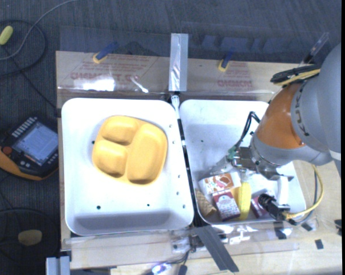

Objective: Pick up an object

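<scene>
Hanging low over the right bin (218, 125), the gripper (245, 164) sits above the clutter at that bin's near end, and whether it is open or closed cannot be told from this angle. Directly beneath and just toward the camera lie a red-and-white packet (218, 183), a dark red box (225, 205) and a yellow item (244, 198), all touching, while the yellow sectioned tray (129, 149) rests well apart in the left bin (80, 211). Because these candidates are packed together, a descent could likely land across two at once or slide off the flat packet, lifting nothing.
</scene>
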`<action>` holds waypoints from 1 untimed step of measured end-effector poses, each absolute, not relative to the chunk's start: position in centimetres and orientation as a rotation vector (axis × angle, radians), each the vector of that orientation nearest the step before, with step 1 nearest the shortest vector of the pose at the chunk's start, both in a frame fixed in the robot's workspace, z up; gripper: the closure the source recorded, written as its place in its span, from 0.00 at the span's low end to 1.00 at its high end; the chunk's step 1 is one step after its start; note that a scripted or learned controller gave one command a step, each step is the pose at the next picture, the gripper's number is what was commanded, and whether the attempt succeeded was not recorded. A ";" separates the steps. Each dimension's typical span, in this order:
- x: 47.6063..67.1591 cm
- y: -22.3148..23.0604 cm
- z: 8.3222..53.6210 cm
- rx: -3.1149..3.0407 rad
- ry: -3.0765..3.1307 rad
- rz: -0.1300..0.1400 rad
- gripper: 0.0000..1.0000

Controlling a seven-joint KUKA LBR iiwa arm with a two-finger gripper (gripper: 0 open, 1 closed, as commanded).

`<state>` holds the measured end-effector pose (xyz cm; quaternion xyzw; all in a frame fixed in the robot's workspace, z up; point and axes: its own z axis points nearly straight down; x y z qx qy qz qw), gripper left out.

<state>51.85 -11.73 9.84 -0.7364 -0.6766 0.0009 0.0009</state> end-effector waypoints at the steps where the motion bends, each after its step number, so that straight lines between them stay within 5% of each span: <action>1: 51.3 -12.2 8.9 -2.353 -2.092 -0.015 0.00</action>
